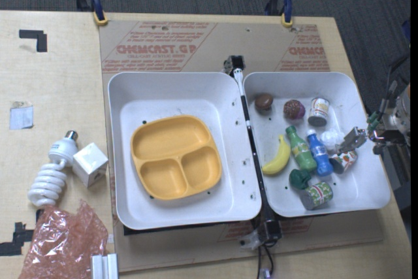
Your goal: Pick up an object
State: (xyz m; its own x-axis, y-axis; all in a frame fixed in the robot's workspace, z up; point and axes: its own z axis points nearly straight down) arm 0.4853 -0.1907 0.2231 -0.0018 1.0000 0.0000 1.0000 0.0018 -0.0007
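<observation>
The right bin [366,189] holds a heap of small things. Along its far side lie a brown ball [264,102], a maroon ball [294,109] and a tin can [319,112]. A banana [279,157], a green bottle [300,150] and a blue bottle [319,153] lie side by side in the middle. A dark green lump [300,178] and a green can [318,194] sit nearer the front. My gripper [356,138] hangs low over the bin's right side, just above a small orange-and-white can [346,161] and next to a white object [331,138]. Nothing visibly sits between its tips.
The left bin [124,199] holds a yellow divided plate [176,157]. On the bench at left lie a spiral light bulb [52,173], a white cube [90,164] and crumpled pink plastic [62,245]. The arm's body [395,121] stands past the right bin's rim.
</observation>
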